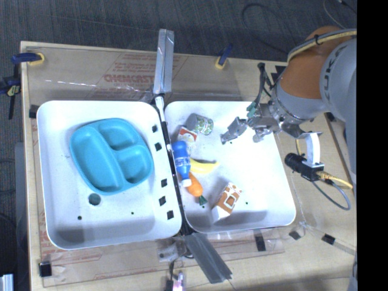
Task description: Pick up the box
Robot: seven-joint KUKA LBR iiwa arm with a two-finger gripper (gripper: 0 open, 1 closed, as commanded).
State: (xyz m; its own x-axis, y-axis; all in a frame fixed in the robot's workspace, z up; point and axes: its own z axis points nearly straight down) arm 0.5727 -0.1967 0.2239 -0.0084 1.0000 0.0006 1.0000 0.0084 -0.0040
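Observation:
The box (226,200) is small, orange-brown and white, and lies tilted near the front of the right bin (270,190). My gripper (245,133) hangs over the back part of that bin, up and to the right of the box and well apart from it. Its two grey fingers (230,132) are spread, and I see nothing between them.
A blue bottle (180,156), a yellow banana (204,166) and an orange carrot (194,187) lie along the right bin's left side, a crumpled silver packet (199,124) behind them. The left bin (57,217) holds a blue divided plate (112,153) and a small dark round piece (94,199).

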